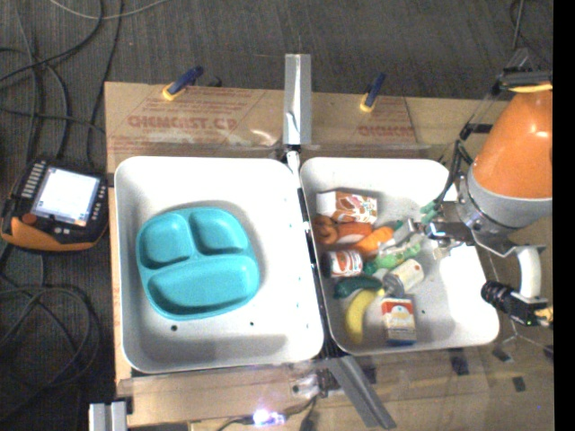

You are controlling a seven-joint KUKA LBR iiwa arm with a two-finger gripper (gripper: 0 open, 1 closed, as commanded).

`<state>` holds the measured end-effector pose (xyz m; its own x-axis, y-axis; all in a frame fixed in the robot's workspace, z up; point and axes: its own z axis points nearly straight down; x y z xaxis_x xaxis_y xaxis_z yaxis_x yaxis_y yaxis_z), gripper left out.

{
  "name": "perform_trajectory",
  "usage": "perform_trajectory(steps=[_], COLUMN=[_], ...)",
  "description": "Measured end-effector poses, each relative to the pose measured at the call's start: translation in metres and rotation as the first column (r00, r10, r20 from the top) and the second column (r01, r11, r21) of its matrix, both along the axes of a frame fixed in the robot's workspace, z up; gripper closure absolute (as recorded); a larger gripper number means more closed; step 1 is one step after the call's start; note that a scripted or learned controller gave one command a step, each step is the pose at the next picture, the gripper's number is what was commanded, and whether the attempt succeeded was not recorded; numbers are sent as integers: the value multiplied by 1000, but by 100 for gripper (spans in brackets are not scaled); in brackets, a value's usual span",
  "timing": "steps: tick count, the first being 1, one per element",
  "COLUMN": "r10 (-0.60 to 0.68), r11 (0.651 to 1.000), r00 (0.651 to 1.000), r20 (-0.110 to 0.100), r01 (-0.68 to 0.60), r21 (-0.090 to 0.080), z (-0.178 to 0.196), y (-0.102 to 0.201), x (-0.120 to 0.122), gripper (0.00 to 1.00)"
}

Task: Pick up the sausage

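Observation:
The sausage is a curved brown-red piece at the left side of the right bin, tight against the bin's wall. An orange carrot lies just to its right and a printed carton just behind it. My gripper reaches in from the right, low over the middle of the right bin. It is about a hand's width to the right of the sausage, past the carrot's tip. The grey wrist with its orange band hangs over the bin's right edge.
Packed around the sausage are a small can, a green item, a white bottle, a banana and a small carton. The left bin holds a teal divided plate.

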<state>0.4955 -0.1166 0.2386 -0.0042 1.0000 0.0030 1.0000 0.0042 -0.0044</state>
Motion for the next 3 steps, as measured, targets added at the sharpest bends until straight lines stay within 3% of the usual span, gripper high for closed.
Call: perform_trajectory(steps=[1,2,3], r10=[3,144,559], r11=[1000,990,829], r00=[1000,990,829], r20=[-4,2,14], r01=[-3,-144,-559], r21=[3,-3,-15], z=[7,-101,-106], y=[2,-69,-38], x=[1,58,54], gripper=[100,100,100])
